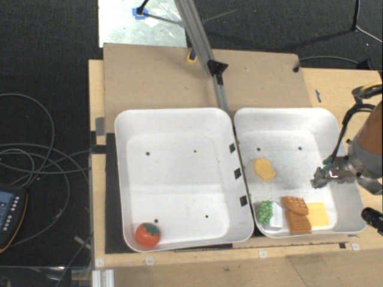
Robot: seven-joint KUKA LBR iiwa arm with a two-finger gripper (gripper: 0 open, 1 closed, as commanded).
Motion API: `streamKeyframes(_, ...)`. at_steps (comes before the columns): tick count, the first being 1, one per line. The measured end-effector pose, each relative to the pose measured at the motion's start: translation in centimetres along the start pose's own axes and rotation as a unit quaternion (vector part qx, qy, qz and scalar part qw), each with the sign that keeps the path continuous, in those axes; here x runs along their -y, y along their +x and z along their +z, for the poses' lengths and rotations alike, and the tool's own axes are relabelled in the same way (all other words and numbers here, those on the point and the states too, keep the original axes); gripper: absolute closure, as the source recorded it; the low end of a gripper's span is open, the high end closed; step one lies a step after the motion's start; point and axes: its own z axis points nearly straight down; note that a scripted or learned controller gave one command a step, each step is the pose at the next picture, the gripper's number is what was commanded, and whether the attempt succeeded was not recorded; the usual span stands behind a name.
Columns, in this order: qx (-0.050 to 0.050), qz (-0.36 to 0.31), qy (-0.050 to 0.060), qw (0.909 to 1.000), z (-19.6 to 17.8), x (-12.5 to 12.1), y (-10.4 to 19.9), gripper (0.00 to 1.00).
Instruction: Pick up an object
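Over the right-hand shallow white plastic bin, near its right wall, gripper hangs; finger state can't be made out. Left of it: pale yellow rounded lump. Below it: brown waffle-like biscuit, yellow flat square, green leafy piece.

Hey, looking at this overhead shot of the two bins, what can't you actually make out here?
1. Gripper, camera view: too small and blurred to tell whether it is open or shut.
2. Arm: cut off by the picture's right edge.
3. Green item in the right bin: too small to identify.
4. Brown pieces: overlapping, so how many there are is unclear.
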Motion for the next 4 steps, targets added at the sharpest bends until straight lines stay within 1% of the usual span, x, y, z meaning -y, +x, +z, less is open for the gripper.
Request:
streamKeyframes(1,0.0,-0.001,-0.001,1.0,-4.6,-0.9,-0.2,1.0)
streamKeyframes(2,0.0,-0.001,-0.001,1.0,-8.9,-1.1,-0.3,1.0)
streamKeyframes(3,-0.002,-0.003,0.002,1.0,-7.7,-2.8,4.4,1.0)
streamKeyframes(4,-0.002,-0.004,0.001,1.0,-8.6,-4.6,9.3,1.0)
